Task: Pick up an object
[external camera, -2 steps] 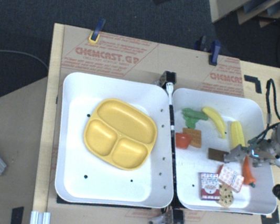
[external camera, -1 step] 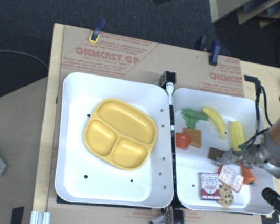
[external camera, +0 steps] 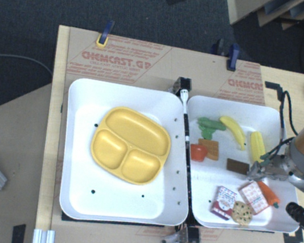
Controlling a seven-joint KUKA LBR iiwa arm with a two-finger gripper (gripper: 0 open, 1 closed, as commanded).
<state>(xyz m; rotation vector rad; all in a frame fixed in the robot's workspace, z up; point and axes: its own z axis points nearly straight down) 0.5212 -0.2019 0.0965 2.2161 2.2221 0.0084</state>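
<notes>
A divided plate (external camera: 130,145) sits mid left bin (external camera: 72,185). In the right bin (external camera: 206,213), food items crowd the far half; what seem small packets (external camera: 224,202) lie near its front edge.

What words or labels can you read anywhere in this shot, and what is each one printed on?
"CHEMCAST GP": red print on the brown board under the bins, upper left; smaller lines beneath it are too blurred to read.
Same red print on the board's upper right, partly cut off by the right bin, not fully legible.
Red and white packets in the right bin: printing too small to read.
</notes>
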